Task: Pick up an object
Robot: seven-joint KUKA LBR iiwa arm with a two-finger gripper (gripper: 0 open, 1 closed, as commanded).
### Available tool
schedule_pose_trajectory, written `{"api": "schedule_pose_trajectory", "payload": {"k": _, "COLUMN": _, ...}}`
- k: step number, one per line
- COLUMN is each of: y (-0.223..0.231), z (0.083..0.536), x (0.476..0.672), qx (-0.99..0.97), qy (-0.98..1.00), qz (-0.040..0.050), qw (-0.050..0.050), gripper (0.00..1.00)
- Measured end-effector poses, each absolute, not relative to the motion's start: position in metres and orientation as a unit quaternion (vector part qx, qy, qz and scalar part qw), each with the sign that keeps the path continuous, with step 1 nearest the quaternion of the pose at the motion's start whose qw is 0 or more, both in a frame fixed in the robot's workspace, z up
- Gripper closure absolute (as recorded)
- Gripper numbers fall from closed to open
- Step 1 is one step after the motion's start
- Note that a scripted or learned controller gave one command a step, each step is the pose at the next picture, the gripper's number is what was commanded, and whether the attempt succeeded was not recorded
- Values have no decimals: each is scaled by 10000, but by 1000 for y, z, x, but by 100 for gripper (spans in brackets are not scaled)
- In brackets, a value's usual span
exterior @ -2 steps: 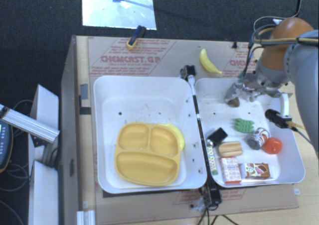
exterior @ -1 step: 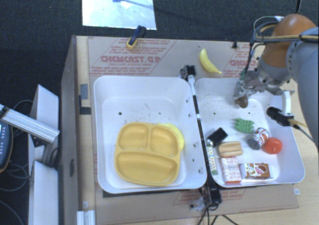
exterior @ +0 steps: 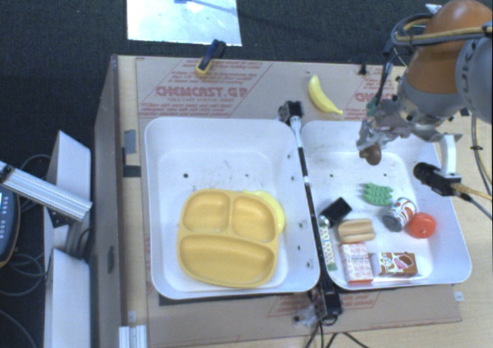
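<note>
The gripper (exterior: 370,146) hangs over the right bin (exterior: 461,262) with a small round brown thing (exterior: 372,155) held between its fingers. Both white bins sit on a brown board (exterior: 231,85) above dark carpet (exterior: 62,31).

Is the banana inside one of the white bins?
No, the banana lies on the board behind the right bin, outside its rim.

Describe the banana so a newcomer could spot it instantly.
Start at the right bin. Look just beyond its far rim, on the brown board. The banana lies there, outside both bins: small, curved and yellow, while the other small items sit inside the bin.
</note>
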State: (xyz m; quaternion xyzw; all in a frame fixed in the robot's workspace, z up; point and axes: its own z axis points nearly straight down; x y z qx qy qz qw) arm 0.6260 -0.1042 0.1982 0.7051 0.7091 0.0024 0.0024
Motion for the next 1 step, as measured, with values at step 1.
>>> {"api": "schedule_pose_trajectory", "payload": {"k": 1, "y": -23, "z": 204, "x": 582, "qx": 7055, "qy": 7087, "qz": 12, "qw": 3, "gripper": 100}}
